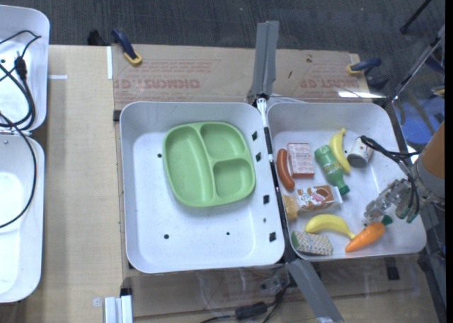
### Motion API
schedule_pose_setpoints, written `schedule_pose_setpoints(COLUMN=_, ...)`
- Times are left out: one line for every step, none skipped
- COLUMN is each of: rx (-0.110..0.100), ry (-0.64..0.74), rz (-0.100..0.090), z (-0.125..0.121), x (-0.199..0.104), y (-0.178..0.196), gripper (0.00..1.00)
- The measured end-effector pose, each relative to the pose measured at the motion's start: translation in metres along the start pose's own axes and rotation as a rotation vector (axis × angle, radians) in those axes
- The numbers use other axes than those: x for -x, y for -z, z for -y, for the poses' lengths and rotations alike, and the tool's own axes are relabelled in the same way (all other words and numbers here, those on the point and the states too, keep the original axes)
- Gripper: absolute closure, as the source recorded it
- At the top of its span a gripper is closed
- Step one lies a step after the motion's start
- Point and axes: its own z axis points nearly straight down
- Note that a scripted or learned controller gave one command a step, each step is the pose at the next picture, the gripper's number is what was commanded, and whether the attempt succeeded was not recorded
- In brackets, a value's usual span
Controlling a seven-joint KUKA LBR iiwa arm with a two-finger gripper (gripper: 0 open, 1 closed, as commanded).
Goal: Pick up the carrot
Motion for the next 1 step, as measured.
schedule_pose_setpoints(rx=0.0, ry=0.001, rz=0.0, z=0.0, x=-0.0001, y=-0.0001, gripper=0.0)
